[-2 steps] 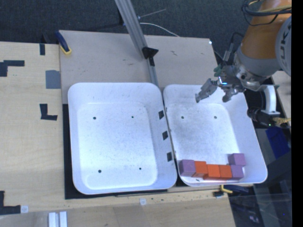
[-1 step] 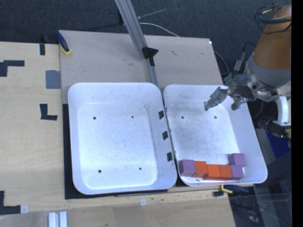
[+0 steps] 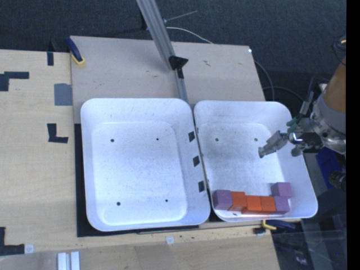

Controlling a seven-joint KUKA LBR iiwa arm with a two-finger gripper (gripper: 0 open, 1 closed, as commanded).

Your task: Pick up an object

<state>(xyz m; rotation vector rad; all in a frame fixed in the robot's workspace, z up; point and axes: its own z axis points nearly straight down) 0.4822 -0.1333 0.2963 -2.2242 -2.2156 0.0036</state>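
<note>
While the gripper (image 3: 269, 147) hangs over the right bin (image 3: 242, 108) with nothing between its fingers, which look narrowly parted though blur makes this unsure, the step in hand reads as approach, no pick made yet; candidate objects are the purple block (image 3: 223, 198), orange blocks (image 3: 254, 203) and purple blocks (image 3: 281, 196) packed in a row touching the bin's near wall, well apart from the gripper; next move likely calls for travel toward that row and a descent; wall crowds the blocks on one side, open floor behind them; left bin (image 3: 135, 108) offers free room
</note>
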